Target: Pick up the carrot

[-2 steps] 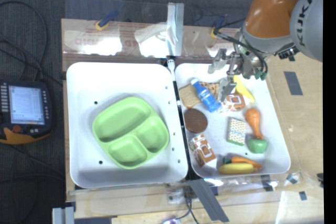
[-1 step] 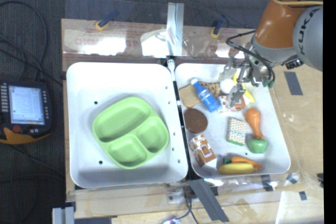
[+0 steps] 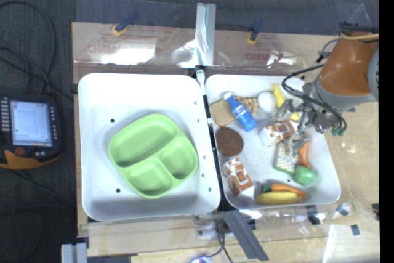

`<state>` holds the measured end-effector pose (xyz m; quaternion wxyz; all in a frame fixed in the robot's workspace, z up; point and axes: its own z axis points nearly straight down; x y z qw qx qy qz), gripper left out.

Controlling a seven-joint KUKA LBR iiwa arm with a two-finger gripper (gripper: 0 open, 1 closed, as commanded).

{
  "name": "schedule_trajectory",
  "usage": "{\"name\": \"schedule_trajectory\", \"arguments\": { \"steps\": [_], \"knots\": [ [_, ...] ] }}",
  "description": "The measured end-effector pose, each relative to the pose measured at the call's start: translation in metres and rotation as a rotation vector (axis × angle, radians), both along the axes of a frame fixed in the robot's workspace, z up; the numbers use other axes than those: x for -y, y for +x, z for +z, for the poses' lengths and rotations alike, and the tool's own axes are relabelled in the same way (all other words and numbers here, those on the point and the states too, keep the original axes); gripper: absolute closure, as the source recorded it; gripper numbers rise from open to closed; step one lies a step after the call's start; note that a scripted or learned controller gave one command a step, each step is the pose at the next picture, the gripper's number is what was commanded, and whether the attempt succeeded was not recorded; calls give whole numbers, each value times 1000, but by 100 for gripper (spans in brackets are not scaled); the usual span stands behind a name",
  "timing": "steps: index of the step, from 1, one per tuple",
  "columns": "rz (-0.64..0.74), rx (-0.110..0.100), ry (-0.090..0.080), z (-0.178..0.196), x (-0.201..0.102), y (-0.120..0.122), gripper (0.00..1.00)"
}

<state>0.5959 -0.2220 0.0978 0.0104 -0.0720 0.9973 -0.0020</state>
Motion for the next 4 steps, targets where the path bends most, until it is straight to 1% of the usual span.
{"name": "schedule_trajectory", "arguments": {
  "steps": [1,2,3,4],
  "knots": [
    [64,8,-8,0,2,-56,0],
    [-105,25,-10,3,5,-71,0],
    [-103,30,-12,15,4,-68,100],
    [118,-18,2,55,-80,-81,100]
  ]
}}
